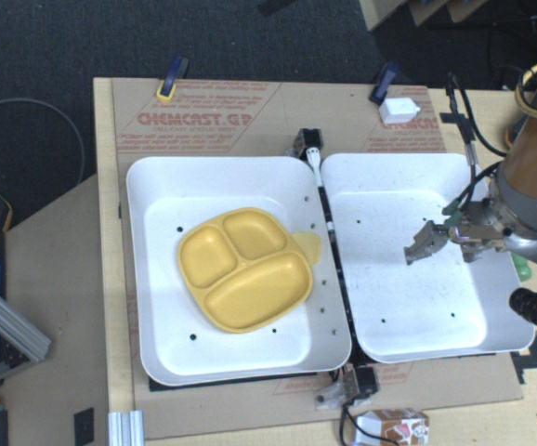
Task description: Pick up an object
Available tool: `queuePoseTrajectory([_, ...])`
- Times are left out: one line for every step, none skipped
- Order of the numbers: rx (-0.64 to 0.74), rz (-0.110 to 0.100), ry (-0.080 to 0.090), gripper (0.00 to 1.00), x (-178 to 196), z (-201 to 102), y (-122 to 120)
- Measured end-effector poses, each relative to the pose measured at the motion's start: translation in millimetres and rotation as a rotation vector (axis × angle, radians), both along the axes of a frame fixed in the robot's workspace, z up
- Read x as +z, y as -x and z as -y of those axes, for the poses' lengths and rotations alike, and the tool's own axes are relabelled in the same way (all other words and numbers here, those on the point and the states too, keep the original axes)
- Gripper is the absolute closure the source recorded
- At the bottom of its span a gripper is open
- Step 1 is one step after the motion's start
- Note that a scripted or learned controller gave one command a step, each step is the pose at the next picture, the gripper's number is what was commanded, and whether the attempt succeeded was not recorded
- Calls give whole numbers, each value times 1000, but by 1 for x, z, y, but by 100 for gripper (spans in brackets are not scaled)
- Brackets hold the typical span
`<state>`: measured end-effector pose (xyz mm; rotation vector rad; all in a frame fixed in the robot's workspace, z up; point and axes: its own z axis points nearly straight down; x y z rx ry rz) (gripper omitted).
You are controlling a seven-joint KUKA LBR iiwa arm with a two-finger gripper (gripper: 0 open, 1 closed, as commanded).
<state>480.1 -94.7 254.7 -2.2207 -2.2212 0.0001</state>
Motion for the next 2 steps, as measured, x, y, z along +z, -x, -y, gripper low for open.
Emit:
queuePoseTrajectory([0,3,1,100,11,0,-1])
queuePoseTrajectory([9,7,-2,100,58,-75,0])
